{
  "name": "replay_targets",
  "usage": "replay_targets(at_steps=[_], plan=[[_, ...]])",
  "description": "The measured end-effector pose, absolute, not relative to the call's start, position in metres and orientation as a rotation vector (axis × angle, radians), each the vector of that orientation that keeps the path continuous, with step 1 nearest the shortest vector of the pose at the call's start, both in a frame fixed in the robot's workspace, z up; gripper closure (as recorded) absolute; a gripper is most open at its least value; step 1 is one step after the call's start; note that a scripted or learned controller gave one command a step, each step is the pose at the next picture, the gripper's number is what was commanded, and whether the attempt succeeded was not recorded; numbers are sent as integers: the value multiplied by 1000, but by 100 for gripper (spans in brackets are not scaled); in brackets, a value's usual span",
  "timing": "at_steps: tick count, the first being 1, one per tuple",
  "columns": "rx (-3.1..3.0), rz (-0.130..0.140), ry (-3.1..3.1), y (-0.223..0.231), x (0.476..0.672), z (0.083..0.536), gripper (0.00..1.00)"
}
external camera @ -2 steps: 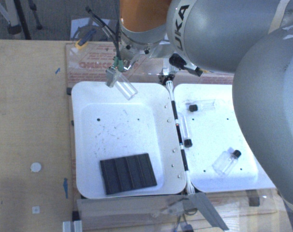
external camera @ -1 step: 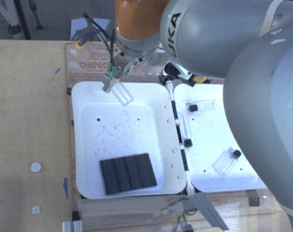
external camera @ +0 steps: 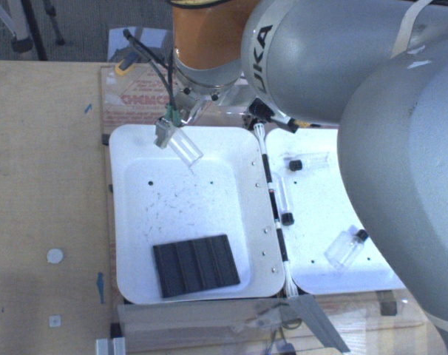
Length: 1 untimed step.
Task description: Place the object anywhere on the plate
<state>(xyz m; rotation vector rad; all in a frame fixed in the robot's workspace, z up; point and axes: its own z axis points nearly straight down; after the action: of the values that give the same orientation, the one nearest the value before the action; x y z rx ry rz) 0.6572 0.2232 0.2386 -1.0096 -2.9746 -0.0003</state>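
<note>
A black ridged plate [external camera: 196, 265] lies flat in the near part of the left bin [external camera: 128, 198]. My gripper [external camera: 165, 132] hangs over that bin's far edge, below the orange wrist band. A clear vial [external camera: 185, 149] sticks out from between its fingers, slanting down to the right above the bin floor. The gripper is shut on it. The plate sits well nearer the camera than the vial, with bare white bin floor between them.
The right bin [external camera: 313, 272] holds three more clear vials with black caps: one at the far side [external camera: 309, 163], one along the divider [external camera: 283, 198], one near the front [external camera: 344, 247]. The grey arm covers the right of the view. A printed card [external camera: 139, 95] lies behind the left bin.
</note>
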Motion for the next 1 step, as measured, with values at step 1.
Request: replay_targets(at_steps=[1], plan=[[-975, -4, -2991, 223, 660, 247, 100]])
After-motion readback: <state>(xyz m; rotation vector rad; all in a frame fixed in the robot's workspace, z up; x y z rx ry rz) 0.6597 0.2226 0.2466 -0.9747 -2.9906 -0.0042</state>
